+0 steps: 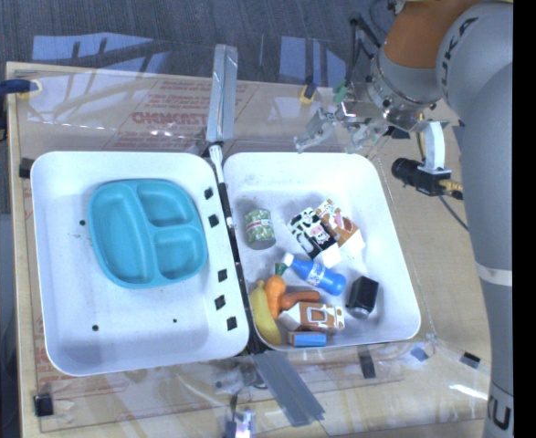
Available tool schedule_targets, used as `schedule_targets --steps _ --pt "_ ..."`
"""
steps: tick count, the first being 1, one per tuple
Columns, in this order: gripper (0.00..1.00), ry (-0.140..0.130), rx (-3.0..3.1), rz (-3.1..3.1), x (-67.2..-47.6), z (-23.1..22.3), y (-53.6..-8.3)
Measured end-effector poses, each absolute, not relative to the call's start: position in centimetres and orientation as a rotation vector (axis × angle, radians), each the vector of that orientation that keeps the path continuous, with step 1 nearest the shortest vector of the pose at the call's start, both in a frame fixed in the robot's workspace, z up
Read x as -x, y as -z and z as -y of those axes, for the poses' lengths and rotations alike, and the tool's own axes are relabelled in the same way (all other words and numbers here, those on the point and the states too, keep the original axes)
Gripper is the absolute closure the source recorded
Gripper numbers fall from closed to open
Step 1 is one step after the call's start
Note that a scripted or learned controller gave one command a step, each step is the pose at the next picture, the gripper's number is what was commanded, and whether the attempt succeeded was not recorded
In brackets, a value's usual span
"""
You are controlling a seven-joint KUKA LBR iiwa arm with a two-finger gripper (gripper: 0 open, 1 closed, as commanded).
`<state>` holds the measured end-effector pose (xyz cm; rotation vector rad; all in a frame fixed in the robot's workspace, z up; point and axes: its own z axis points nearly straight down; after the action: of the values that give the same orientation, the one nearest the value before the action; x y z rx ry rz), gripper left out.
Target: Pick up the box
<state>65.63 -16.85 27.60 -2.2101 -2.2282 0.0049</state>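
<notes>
- Gripper (327,128) sits just beyond the far edge of the right bin (391,222), over the bench (112,108) rather than over the bin's contents — I see its two fingers spread apart with nothing between them.
- Arm (473,108), from my feed, comes in along the right side, the orange band (423,35) above the wrist near the top.
- Box (316,318) — the small carton with a picture on its face — lies flat near the right bin's near edge, towards its near-left corner, well apart from the gripper.
- I see a blue block (310,338) touching the box on its near side and an orange toy (295,297) touching it on the far side.
- Beside those, a banana (263,316) runs along the right bin's left wall.
- I make out a blue bottle (315,275) at the bin's middle, a black-and-white carton (313,230) and a brown carton (341,228) just beyond it, and a small green can (259,228) nearer the left wall.
- Near the box's right sits a black object (362,296), just beside it.
- Left bin (67,336) carries a turquoise divided tray (149,231), lying flat around its middle.
</notes>
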Motion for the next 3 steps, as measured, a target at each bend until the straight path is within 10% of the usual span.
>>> schedule_targets --steps 2,3 --pt "0.0 -0.001 2.276 2.169 -55.7 18.4 -9.3" --pt "0.0 -0.009 2.612 1.792 -57.2 13.9 -9.8"
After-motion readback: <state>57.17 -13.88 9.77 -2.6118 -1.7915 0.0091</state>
